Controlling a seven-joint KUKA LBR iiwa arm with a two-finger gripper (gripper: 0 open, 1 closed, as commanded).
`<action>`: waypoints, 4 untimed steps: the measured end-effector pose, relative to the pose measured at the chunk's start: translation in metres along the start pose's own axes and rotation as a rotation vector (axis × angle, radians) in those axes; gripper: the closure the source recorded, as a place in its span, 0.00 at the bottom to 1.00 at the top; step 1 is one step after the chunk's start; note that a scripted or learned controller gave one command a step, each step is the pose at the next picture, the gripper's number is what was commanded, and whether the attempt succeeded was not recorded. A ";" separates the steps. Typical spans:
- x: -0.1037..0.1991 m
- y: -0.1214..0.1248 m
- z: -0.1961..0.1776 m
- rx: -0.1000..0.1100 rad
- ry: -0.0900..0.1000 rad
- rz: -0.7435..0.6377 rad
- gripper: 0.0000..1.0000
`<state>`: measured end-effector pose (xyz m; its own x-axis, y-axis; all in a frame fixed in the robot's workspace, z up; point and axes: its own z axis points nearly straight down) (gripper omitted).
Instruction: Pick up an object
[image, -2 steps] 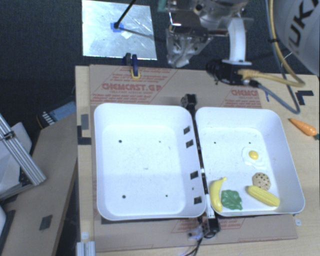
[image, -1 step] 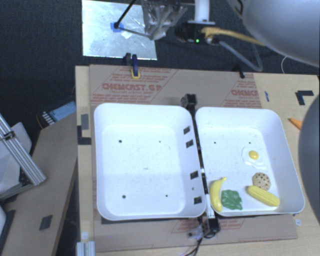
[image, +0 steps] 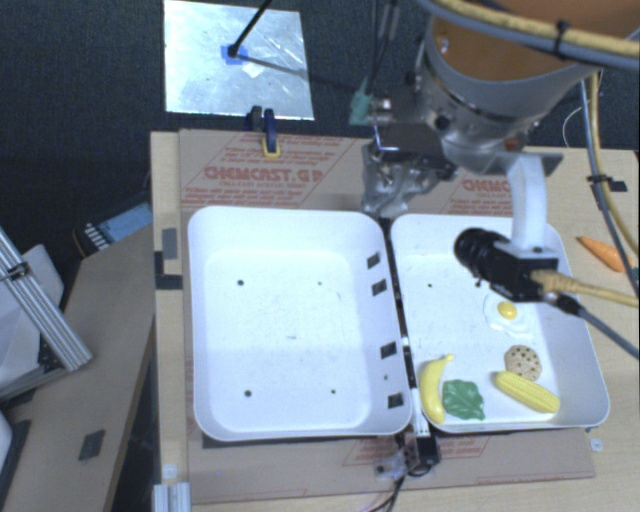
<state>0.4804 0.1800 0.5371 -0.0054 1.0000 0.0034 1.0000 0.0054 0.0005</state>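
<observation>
Gripper hovering above far rims between two bins, grip state impossible to tell; banana, leaf, corn, cookie, egg lying in right bin.

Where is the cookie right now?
The cookie lies in the right bin, near its front, just below the fried egg and above the corn cob.

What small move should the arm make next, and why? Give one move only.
Probably swing the claw toward the near end of the right bin and lower it there. It hangs over the far rim where the two bins meet, while the banana, green leaf, corn, cookie and fried egg all lie in that bin's near half.
</observation>
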 end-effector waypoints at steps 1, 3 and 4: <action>0.054 0.033 0.003 -0.002 -0.002 -0.003 1.00; 0.052 0.033 -0.009 -0.003 -0.001 -0.001 1.00; 0.053 0.099 0.004 -0.001 -0.004 0.007 1.00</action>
<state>0.5795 0.2337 0.5332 0.0014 1.0000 -0.0004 1.0000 -0.0014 0.0016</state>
